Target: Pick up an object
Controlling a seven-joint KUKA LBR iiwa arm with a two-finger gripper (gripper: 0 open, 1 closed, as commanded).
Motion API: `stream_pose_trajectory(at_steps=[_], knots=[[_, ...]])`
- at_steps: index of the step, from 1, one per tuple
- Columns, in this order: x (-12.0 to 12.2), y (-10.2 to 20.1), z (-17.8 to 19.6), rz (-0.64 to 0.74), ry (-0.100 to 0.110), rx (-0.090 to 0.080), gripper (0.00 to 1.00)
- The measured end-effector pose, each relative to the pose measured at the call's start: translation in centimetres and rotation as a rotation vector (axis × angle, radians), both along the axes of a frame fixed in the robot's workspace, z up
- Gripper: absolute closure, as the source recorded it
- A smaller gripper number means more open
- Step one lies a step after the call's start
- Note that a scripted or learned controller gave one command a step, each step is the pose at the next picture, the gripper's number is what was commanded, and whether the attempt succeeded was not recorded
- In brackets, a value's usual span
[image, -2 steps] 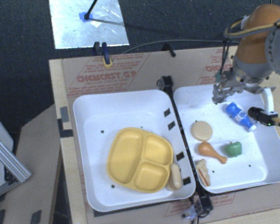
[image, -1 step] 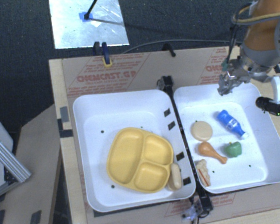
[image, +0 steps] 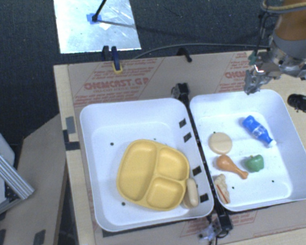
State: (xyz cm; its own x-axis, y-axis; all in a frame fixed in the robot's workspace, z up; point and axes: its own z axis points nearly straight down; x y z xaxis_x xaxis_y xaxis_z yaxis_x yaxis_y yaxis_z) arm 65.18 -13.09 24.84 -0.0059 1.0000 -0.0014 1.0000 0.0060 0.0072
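Dark carpet surrounds your bench (image: 137, 80), a tan board printed with red lettering, bearing two shallow white bins side by side. Your left bin (image: 104, 125) holds one yellow plastic tray (image: 152, 173) with three compartments, rounded and glossy, and one pale bread-roll shape (image: 191, 192) touching the tray's edge at about 4 o'clock. Your right bin (image: 292, 185) holds five items: one blue bottle (image: 257, 130), smooth plastic with a white label, long axis running from 11 to 5 o'clock, cap end toward 5; one round beige disc (image: 220, 143); one orange drumstick (image: 231, 167), thick end at 10 o'clock, narrow end at 4; one green pepper shape (image: 254, 162) just beside the drumstick's narrow end; one layered sandwich wedge (image: 222, 187) against the bin's left wall at 7 o'clock. Your gripper (image: 252, 87) hangs over the right bin's rim at 1 o'clock, well apart from the bottle; whether it is spread or pinched, you cannot tell.
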Motion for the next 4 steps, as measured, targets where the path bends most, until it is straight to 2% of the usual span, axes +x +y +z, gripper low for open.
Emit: stream_pose_trajectory(at_steps=[2, 4], knots=[[-5.6, 8.7, -0.1, 0.001, 0.007, 0.002, 1.00], [-7.6, 19.0, -1.3, 0.004, 0.007, 0.003, 1.00]])
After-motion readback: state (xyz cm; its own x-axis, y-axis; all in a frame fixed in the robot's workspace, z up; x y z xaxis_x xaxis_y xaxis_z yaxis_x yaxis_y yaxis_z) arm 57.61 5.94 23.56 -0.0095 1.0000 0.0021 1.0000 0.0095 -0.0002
